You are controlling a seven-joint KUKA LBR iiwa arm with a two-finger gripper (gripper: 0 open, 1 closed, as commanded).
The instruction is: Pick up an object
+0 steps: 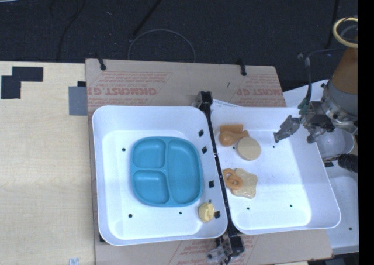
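Observation:
The right bin (304,211) holds an orange chunk (230,134) near its far left corner, with a round cream disc (249,148) touching it. Closer to the front lie an orange ring (232,179) and a pale cream piece (248,183) under it. A small yellow lump (206,212) rests in the left bin's front right corner. My gripper (299,134) hovers over the right bin's far right part, to the right of the cream disc and apart from it. It is open, and nothing is between its fingers.
A blue divided plate (165,171) lies in the middle of the left bin (111,141). The two bins meet at a black-clipped divider (213,158). Cardboard (175,85) lies under both bins, and the arm's body (342,91) stands at the right edge.

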